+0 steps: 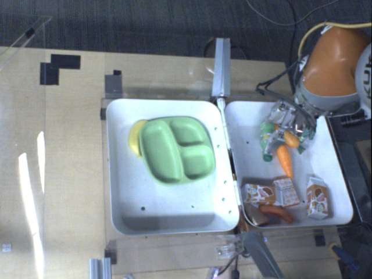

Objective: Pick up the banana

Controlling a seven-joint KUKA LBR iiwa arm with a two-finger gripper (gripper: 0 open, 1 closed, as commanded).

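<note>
The yellow banana (135, 137) lies in the left bin (168, 220), mostly hidden under the left edge of a green divided plate (177, 149); only a curved yellow strip shows. My gripper (289, 128) is far from it, low over the upper part of the right bin (337, 173), beneath the orange wrist band (331, 63). It hangs just above an orange carrot (284, 160) and beside a green bottle-like item (267, 137).
Along the right bin's front edge lie small cartons (285, 192) (317, 199), a snack packet (257, 193) and a reddish sausage-like item (276, 213). A metal divider bar (221, 68) runs between the bins at the back.
</note>
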